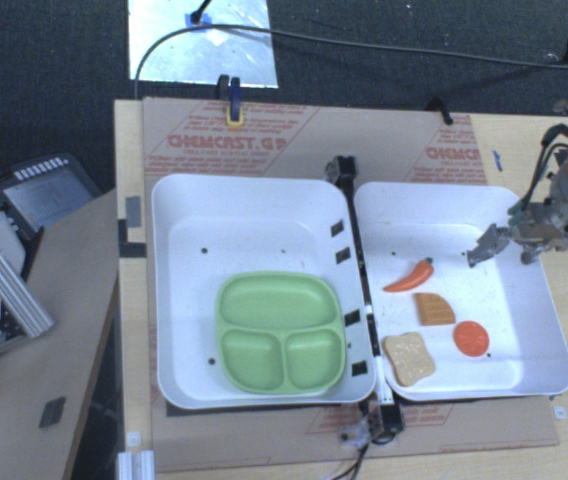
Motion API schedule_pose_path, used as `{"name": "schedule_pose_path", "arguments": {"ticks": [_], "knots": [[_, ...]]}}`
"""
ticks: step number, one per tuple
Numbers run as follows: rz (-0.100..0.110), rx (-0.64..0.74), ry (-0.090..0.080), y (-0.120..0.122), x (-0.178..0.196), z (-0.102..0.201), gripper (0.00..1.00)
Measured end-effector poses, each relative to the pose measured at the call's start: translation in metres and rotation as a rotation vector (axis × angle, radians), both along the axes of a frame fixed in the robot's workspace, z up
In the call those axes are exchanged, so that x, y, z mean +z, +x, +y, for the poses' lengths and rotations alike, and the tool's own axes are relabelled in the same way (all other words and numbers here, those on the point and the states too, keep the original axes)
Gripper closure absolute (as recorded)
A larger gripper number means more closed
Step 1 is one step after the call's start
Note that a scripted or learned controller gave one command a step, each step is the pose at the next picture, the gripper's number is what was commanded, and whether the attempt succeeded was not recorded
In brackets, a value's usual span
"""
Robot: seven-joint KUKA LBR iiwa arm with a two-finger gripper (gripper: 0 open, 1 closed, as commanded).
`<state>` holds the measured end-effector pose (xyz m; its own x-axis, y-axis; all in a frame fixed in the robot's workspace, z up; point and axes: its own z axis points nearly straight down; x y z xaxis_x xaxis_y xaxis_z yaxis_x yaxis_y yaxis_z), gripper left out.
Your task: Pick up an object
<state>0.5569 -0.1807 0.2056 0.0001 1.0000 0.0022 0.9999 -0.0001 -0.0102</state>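
Note:
The right bin (524, 268) holds an orange-red chili pepper (408, 277), a brown toast piece (434, 309), a pale bread slice (409, 357) and a red tomato slice (472, 339). My gripper (504, 244) hangs over the bin's right side, up and to the right of the pepper, with grey fingers (486, 245) spread apart and nothing between them. It touches none of the food.
The left bin (184, 268) carries a green three-compartment plate (280, 330). A black divider (356, 268) runs between the bins. Cardboard lies under both bins. A metal sheet (204, 28) and cables sit at the back, equipment at the left.

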Motion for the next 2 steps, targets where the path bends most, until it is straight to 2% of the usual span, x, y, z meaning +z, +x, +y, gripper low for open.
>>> {"name": "schedule_pose_path", "arguments": {"ticks": [1, 2], "knots": [[-0.011, 0.003, -0.003, 0.003, 0.006, 0.000, 0.00], [-0.009, 0.002, -0.001, 0.002, -0.037, 0.007, 0.00]]}}
